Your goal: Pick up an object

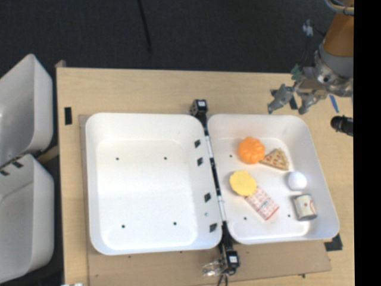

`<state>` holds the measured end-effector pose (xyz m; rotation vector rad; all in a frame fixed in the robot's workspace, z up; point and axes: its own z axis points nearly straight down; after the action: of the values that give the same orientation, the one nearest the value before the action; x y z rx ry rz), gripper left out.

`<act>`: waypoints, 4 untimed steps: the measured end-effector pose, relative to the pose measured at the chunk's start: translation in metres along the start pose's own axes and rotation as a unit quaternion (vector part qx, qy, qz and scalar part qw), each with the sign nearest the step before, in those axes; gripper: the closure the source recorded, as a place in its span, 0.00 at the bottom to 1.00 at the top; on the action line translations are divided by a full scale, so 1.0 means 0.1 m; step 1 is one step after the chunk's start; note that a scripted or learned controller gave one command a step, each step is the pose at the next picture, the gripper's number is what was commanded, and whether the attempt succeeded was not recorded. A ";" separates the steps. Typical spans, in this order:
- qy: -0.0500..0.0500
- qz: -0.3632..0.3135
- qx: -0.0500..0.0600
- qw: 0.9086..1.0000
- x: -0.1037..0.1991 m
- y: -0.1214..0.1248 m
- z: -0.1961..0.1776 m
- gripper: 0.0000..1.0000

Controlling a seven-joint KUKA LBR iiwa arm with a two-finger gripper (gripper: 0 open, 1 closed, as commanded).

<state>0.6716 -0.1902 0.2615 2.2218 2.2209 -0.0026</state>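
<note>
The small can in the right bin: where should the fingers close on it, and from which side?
The small can lies on its side near the right bin's near right corner. Probably best taken from straight above, fingers across its rounded body rather than its flat ends. The gripper hangs beyond the bin's far rim.

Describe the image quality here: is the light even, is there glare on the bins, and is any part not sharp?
Camera view: light is soft and even, shadows faint; the white bins look bright and nearly washed out, hiding surface detail; the ball almost blends into its bin; the claw at the upper right is slightly blurred; the floor behind the bench is very dark.
</note>
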 end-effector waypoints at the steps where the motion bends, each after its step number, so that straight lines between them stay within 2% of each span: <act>1: 0.001 -0.002 0.002 1.000 0.26 -0.05 0.52 0.00; 2: 0.001 -0.002 0.004 1.000 0.59 0.11 1.68 0.00; 3: 0.001 -0.004 -0.007 1.000 1.18 0.21 0.53 0.00; 4: 0.000 0.001 0.004 1.000 0.81 0.03 1.68 0.00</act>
<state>0.6747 -0.1089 0.0938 2.2286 2.2221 -0.0131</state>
